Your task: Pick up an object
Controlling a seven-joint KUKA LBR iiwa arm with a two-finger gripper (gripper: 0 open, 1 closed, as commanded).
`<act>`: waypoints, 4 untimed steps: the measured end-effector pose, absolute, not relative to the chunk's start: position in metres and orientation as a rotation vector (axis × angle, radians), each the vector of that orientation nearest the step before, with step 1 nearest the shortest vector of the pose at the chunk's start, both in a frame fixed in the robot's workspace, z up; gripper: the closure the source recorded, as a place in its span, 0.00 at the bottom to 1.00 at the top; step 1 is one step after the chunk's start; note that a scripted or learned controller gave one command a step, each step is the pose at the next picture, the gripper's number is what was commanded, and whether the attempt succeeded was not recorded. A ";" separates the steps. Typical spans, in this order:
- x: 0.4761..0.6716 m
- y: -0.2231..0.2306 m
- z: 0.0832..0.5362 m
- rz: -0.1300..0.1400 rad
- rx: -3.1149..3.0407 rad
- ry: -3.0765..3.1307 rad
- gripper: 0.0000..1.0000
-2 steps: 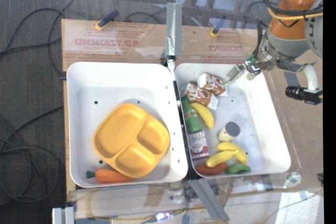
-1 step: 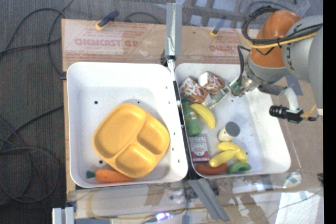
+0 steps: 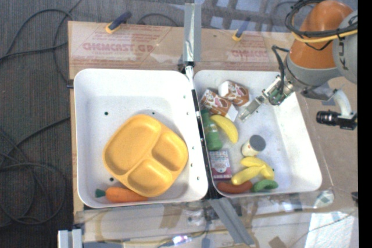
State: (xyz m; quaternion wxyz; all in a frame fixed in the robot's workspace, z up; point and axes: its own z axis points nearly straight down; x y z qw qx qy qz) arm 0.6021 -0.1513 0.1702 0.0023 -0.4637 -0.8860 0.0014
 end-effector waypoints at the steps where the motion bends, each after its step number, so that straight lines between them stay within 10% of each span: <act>1: 0.532 -0.166 0.088 -0.004 -1.416 -2.811 0.00; 2: 0.564 -0.181 0.186 0.002 -1.481 -2.766 0.00; 3: 0.532 -0.210 0.092 -0.002 -1.491 -2.764 0.00; 4: 0.532 -0.209 0.098 -0.004 -1.491 -2.762 1.00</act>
